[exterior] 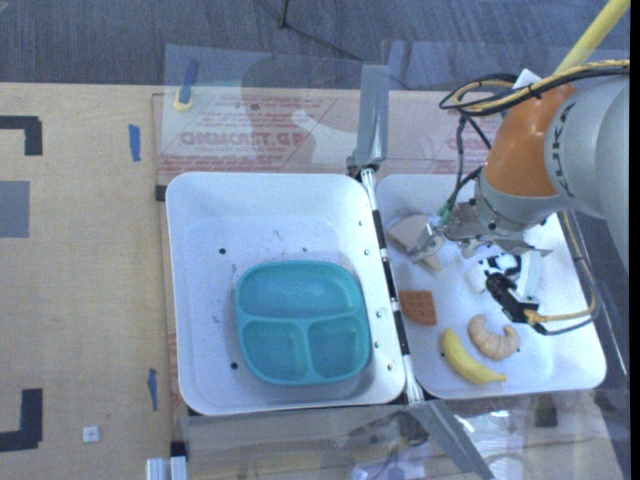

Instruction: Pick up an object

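Low over the right bin (575, 368), the jaws (436, 245) touch a grey object (406, 232); opening unclear.

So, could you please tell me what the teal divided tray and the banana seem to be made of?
Teal divided tray: probably molded plastic, smooth with a soft sheen and rounded compartment walls. Banana: likely plastic toy food, uniformly yellow and glossy, though it is small in view.

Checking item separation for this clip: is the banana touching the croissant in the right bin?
Cannot tell. In the camera view the banana lies just below-left of the croissant, and their edges run so close that neither contact nor a gap shows plainly.
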Robot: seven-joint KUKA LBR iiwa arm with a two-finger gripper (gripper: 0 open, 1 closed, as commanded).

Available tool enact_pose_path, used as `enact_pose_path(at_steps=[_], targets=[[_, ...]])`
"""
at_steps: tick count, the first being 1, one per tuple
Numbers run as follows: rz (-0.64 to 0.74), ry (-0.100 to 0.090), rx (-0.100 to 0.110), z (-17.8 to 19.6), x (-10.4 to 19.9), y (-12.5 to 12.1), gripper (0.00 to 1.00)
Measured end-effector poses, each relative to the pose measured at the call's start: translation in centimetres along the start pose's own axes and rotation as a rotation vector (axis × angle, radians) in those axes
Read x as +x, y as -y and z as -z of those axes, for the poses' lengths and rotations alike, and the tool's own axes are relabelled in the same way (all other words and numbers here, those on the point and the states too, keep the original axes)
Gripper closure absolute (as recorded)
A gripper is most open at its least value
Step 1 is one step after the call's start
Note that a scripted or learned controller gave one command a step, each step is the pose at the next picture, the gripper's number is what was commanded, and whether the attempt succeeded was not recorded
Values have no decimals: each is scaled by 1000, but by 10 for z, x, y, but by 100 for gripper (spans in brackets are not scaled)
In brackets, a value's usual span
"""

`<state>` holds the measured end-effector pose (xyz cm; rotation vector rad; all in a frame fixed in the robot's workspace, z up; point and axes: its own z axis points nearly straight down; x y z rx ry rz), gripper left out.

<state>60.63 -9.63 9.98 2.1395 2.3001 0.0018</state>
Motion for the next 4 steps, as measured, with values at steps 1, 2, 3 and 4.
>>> enact_pose_path(at_steps=[1,2,3,4], targets=[[-85,0,-1,26,-76,64,0],[-75,2,-19,-4,-100,-55,0],[-70,6,-23,8,-98,-57,100],[-218,1,-1,101,-20,-51,100]])
